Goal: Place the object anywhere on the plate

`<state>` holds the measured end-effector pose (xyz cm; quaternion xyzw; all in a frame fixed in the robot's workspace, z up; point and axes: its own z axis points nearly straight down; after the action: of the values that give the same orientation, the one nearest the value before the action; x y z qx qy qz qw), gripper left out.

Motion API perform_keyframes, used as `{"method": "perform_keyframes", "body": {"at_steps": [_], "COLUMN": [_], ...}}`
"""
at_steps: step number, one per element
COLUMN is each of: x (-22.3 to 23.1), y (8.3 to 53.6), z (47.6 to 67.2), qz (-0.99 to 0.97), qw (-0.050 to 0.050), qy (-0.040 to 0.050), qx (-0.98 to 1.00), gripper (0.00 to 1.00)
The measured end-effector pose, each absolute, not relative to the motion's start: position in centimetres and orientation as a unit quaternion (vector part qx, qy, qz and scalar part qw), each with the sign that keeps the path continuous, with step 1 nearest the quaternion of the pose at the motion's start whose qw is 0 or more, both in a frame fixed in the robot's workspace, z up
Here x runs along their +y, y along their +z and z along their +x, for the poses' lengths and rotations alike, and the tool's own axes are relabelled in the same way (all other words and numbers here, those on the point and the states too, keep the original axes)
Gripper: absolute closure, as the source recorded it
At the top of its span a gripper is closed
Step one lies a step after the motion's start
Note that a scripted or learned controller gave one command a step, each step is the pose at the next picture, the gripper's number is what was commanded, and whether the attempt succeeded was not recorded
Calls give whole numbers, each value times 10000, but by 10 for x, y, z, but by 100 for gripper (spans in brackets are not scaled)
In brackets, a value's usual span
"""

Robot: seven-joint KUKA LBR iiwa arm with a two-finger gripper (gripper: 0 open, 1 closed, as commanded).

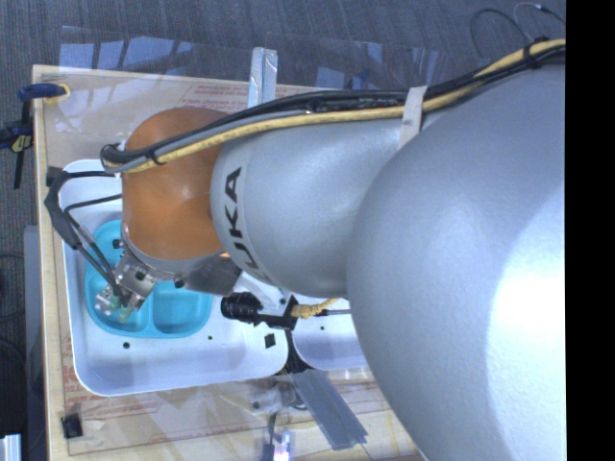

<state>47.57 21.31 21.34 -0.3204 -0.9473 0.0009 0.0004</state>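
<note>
A light blue divided plate [183, 312] lies in the left white bin [144, 373]; the arm hides most of its upper part. My gripper [123, 296] reaches down over the plate's left compartment, its tip at or just above the plate surface. A small pale greenish thing [112, 306] shows right at the tip, on the plate's left side. It is too small and too covered to say what it is or whether it is held. The orange wrist band [168, 190] and the grey arm cover the middle of the bin.
The arm's grey body [432, 257] fills the right of the view and hides nearly all of the right bin, of which a corner [327, 353] shows. Black cables [77, 238] loop left of the wrist. A metal bracket [327, 406] sits at the front edge.
</note>
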Motion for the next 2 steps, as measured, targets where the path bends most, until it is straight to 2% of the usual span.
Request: {"method": "perform_keyframes", "body": {"at_steps": [1,2], "x": [163,218], "y": [237,229], "z": [544,524], "qz": [-1239,258], "qw": [-13,6], "qy": [1,6], "qx": [-9923,-9997], "gripper": [100,100]}}
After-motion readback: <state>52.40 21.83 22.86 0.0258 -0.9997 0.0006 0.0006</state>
